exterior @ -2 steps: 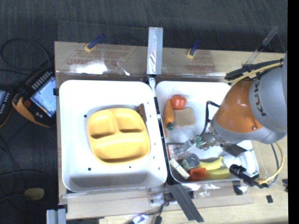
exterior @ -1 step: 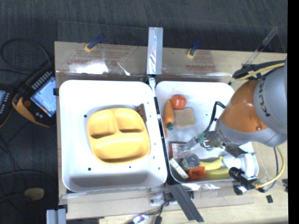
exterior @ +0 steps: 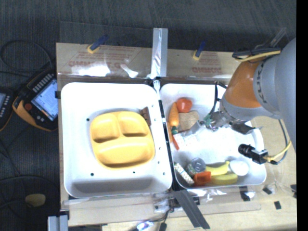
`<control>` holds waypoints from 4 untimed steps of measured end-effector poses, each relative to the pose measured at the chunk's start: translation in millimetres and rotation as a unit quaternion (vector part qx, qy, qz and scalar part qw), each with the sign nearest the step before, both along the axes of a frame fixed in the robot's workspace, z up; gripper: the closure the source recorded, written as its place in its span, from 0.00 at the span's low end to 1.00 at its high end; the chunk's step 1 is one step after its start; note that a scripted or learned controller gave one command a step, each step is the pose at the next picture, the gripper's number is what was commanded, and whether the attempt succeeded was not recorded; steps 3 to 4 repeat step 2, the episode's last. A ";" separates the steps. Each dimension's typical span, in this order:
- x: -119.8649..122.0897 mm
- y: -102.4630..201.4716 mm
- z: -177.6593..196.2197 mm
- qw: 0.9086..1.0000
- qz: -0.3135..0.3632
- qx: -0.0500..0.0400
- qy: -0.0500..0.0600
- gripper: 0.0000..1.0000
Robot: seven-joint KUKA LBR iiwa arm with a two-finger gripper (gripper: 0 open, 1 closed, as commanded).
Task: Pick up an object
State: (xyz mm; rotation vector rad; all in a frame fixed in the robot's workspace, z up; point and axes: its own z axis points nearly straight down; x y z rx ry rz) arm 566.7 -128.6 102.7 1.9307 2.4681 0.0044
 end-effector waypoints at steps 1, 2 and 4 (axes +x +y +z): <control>-28.2 18.9 -8.6 0.990 0.138 -0.004 -0.008 0.00; 51.0 3.8 -9.5 1.000 -0.007 0.000 -0.002 0.00; 51.0 3.8 -9.5 1.000 -0.007 0.000 -0.002 0.00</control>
